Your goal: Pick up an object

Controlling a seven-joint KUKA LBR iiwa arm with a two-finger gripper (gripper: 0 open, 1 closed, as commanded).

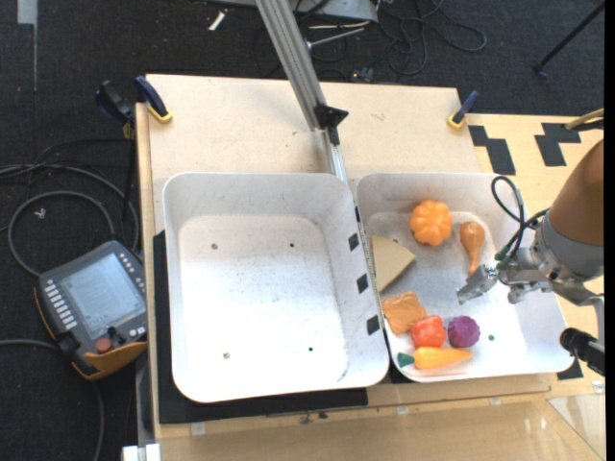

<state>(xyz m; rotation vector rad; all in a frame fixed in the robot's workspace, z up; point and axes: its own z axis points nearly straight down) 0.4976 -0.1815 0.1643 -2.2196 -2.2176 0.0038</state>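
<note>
Pincer (478, 286) at right of frame, low in right bin (538, 353), just above purple ball (463, 331), holding nothing; opening impossible to tell. Poised, probably, for a grab.

The arm (581, 214) is cut off by the right edge of the view, so only its orange band and grey wrist show above the gripper (478, 286), whose fingers are too small and dark to tell whether they stand apart or together. Behind the gripper, toward the wrist, the far right rim of the right bin (538, 358) is hidden under the arm's body. Beyond the fingertips, the lower edge of the tan wedge (389, 260) blends into the bin's dividing wall, and its full outline cannot be made out.
</note>
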